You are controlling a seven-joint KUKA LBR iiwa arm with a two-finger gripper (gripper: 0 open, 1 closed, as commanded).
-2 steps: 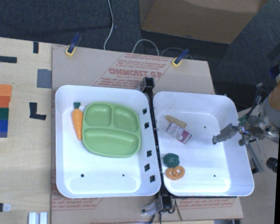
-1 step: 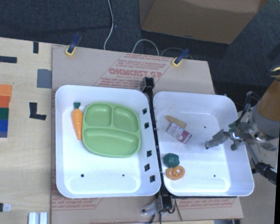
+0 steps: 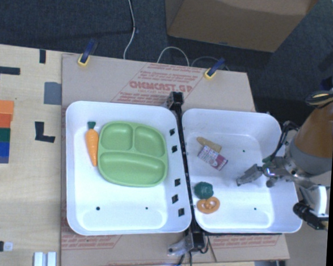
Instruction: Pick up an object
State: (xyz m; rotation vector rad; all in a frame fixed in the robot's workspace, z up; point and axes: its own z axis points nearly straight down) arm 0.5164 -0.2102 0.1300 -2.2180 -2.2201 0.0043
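The gripper [image 3: 244,179] hangs over the right bin [image 3: 252,121] with nothing between its fingers, jaws looking slightly parted. Targets sit at its nine o'clock: a small packet [image 3: 212,158], a green lump [image 3: 203,189], a pretzel [image 3: 208,205]. Risk: a low approach could nudge them away. The cardboard underlay [image 3: 158,86] reads "CHEMCAST".

One fixed overhead view, slanted down across both white bins [image 3: 73,168] from mid-distance.
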